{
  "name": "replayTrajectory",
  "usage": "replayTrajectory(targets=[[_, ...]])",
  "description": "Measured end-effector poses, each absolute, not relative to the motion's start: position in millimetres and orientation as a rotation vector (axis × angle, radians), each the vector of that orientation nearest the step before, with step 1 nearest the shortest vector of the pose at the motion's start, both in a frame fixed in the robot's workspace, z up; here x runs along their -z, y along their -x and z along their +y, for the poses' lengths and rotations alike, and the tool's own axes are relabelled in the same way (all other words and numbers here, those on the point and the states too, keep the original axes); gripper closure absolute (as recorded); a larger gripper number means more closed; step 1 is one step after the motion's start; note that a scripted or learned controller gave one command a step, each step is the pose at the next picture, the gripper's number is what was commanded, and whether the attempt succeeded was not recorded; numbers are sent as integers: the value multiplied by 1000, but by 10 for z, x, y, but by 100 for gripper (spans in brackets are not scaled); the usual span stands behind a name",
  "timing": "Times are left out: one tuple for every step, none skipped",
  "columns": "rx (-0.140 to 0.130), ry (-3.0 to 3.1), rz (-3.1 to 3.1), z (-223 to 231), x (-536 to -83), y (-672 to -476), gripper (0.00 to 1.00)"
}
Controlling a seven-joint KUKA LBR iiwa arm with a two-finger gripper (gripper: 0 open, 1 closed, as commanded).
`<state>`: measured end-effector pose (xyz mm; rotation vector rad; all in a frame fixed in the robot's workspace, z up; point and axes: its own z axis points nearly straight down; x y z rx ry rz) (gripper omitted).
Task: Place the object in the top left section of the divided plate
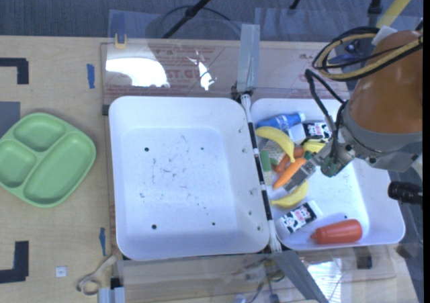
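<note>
A: What takes up the most room on the bench?

B: The left bin (181, 174), its white floor bare apart from scuffs. The right bin (376, 207) beside it holds the clutter, and the grey arm (386, 103) with its orange band hangs over that bin's upper right part.

A: And the divided plate?

B: The green divided plate (46, 158) sits on the wood well to the left of both bins, with nothing in its top left section.

A: Where is the gripper?

B: The gripper (308, 166) is low over the pile in the right bin. Its fingers pinch an orange carrot (290, 172), which lies slanted between them, just above a banana (293, 194).

A: What else is in there?

B: Another banana (275, 139), a blue bottle (282, 121), a red pepper (336, 231) near the front wall, and a small black-and-white carton (297, 217) just beside it.
</note>
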<state>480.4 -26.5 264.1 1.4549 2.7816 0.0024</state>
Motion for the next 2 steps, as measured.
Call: replayTrajectory(targets=[[-2, -1229, 2892, 379, -1843, -4793, 0], [-2, -1044, 2964, 302, -1844, -4796, 0]])
